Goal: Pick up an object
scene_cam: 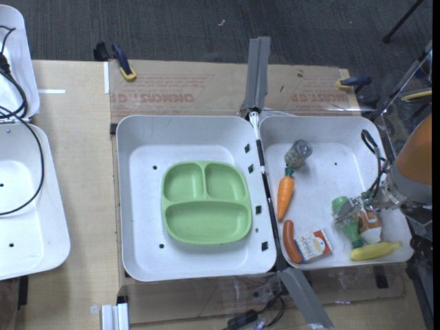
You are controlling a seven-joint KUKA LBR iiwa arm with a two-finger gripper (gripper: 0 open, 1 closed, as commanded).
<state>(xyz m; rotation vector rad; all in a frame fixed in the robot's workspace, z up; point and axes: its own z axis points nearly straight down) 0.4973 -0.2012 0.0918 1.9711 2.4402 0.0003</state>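
Green plastic bottle (347, 220) lies at the right bin's (323, 126) lower right beside the yellow banana (375, 251); I position the gripper (366, 205) against it. Finger state: I cannot tell.

Looks like a robotics lab bench, not anybody's kitchen.

Two white bins (130, 205) taped-down cardboard (185, 91), clamps (122, 62) on the edge, loose black cables (20, 102), dark carpet (172, 12), and toy plastic food (284, 192).

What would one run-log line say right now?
gripper: right bin, over green bottle | grasp: unclear | green plate: left bin
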